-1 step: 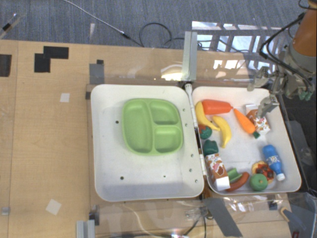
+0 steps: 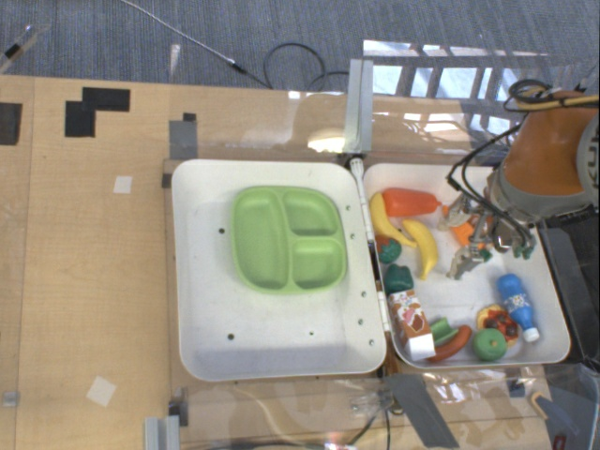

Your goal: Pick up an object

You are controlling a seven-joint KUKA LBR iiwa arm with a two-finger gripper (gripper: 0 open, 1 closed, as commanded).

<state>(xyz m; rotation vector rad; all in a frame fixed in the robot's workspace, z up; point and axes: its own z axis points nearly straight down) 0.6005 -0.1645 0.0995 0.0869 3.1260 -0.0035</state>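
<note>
The gripper [image 2: 473,244] is hanging over the right bin [image 2: 561,337] in the right of the frame, its fingers looking slightly spread with nothing visible between them, though the view is too blurred to be certain. The candidate objects are lying close: an orange piece [image 2: 463,232] just beside the fingers, a banana [image 2: 422,245] to their left, a blue bottle [image 2: 517,305] lower right. Crowding could be making a finger land on a neighbour and knock things aside; open floor is lying below the fingers, while the bin's right wall is sitting near the wrist.

robotics lab | wooden bench [image 2: 84,279] with black marker squares [image 2: 94,109] | two white bins [image 2: 216,345] | cables [image 2: 291,64] on grey carpet [image 2: 281,7] | toy food [image 2: 419,242]
</note>
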